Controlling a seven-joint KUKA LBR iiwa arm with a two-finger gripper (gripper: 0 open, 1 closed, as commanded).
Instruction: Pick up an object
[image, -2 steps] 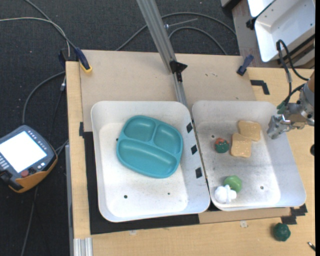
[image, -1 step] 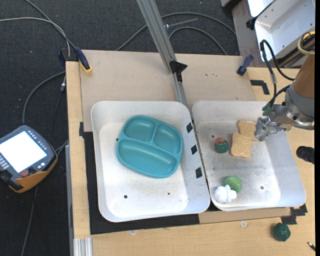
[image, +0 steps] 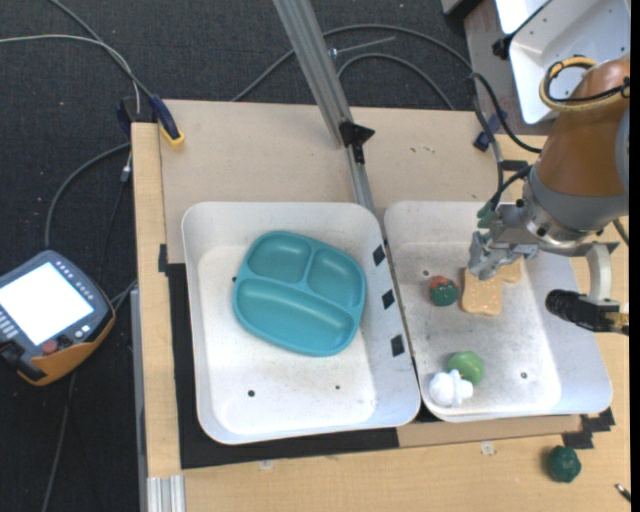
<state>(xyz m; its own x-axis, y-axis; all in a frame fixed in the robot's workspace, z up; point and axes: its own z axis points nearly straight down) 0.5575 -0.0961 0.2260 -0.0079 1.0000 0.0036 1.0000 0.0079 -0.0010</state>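
Now | jaws (image: 487, 262) state: cannot tell | tan block (image: 484, 294) just below them, right bin (image: 570, 385)

The right bin (image: 560, 385) is crowded along its left side — strawberry (image: 443, 292), tan block (image: 484, 296), green and white pieces (image: 458, 377) — its right half lies open.

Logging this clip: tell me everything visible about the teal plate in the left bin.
The teal plate is a rounded, plastic-looking tray with three compartments, two small ones on its far side and one long one nearer the camera. It lies flat, turned at a slight angle, on the floor of the left bin. Nothing lies in it, and the gripper is over the other bin.
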